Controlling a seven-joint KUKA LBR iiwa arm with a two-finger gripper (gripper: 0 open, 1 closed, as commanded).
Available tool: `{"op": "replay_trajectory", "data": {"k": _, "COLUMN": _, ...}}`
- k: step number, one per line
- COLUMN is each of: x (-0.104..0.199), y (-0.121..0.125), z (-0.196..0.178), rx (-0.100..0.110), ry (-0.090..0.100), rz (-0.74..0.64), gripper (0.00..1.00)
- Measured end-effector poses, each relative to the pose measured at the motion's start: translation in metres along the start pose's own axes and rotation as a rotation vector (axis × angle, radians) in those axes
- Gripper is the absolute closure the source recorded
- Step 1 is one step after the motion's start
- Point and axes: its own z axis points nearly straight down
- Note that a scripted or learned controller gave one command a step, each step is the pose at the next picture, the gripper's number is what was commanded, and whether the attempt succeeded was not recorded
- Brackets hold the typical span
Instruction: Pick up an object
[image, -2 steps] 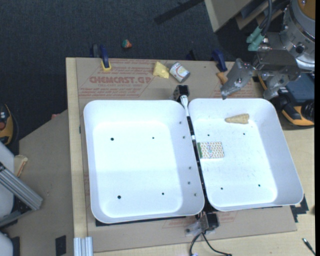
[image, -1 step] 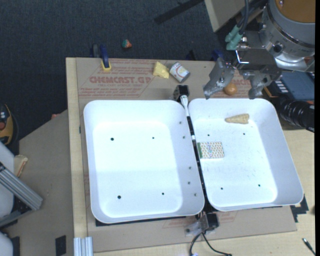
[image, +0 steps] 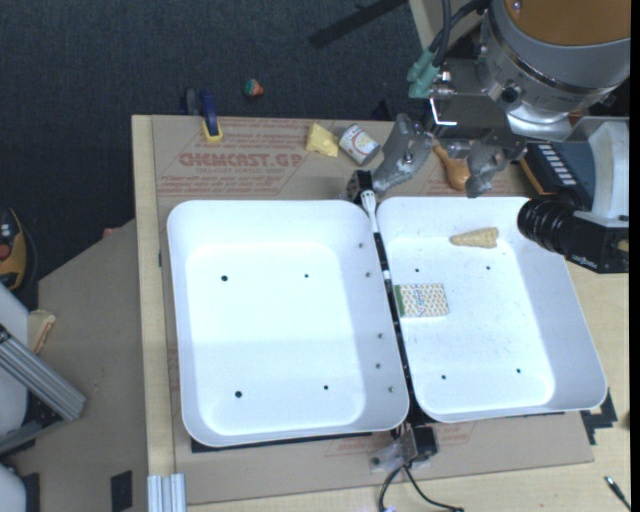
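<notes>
In the right bin (image: 560, 340) lie two objects: a tan cone-shaped piece (image: 475, 238) near the far wall, and a small flat square with a green and pink pattern (image: 421, 300) close to the wall shared with the left bin. My gripper (image: 438, 166) hangs above the right bin's far edge, well above the bin floor. Its two grey fingers (image: 397, 160) are spread apart with nothing held between them. The tan piece is just in front of the gripper and slightly to its right.
The left bin (image: 200, 240) sits beside the right one. On the board behind the bins lie a yellow piece (image: 322, 140), a small white box (image: 357, 143), an orange object (image: 455, 170) and a blue and yellow clamp (image: 208, 115). A black device (image: 575, 235) overhangs the right bin's far right corner.
</notes>
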Motion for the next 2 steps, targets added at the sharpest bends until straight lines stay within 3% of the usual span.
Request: {"op": "replay_trajectory", "data": {"k": 2, "x": 0.056, "y": 0.0, "z": 0.0, "rx": -0.001, "ry": 0.001, "rz": 0.0, "gripper": 0.0}}
